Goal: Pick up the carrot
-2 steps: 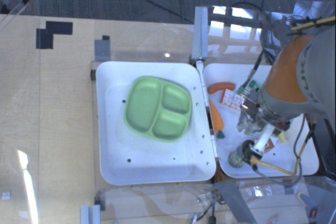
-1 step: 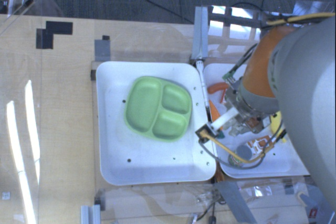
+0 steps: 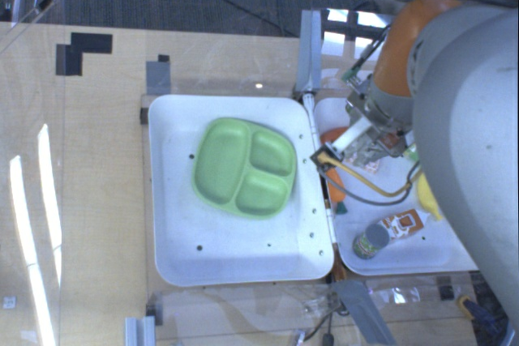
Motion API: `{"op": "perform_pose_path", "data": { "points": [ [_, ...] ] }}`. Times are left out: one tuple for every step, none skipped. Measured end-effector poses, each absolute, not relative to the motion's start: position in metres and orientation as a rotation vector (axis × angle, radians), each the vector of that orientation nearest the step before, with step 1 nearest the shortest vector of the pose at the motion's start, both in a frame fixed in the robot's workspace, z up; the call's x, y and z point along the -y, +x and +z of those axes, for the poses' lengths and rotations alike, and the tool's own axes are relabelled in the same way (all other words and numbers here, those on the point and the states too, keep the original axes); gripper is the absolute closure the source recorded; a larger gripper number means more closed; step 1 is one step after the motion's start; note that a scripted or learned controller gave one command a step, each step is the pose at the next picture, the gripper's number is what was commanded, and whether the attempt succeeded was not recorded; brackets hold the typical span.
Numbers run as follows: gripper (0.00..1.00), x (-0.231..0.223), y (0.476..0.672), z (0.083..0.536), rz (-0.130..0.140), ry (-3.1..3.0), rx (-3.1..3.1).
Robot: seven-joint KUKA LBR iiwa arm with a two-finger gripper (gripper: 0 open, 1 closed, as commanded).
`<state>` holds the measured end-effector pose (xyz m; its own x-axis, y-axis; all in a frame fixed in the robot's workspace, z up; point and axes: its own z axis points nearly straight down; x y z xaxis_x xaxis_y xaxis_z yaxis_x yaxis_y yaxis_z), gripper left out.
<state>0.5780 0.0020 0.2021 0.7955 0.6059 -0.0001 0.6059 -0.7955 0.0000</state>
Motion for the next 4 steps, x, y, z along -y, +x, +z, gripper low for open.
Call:
{"op": "perform_pose_path", "data": {
  "points": [
    [1.00, -0.015, 0.521, 0.183, -0.003, 3.107, -0.474],
    [1.00, 0.061, 0.488, 0.184, 0.001, 3.043, -0.785],
    [1.00, -0.036, 0.487, 0.193, 0.000, 3.126, -0.328],
    [1.00, -0.040, 0.487, 0.195, -0.001, 3.126, -0.327]
  ]
}}
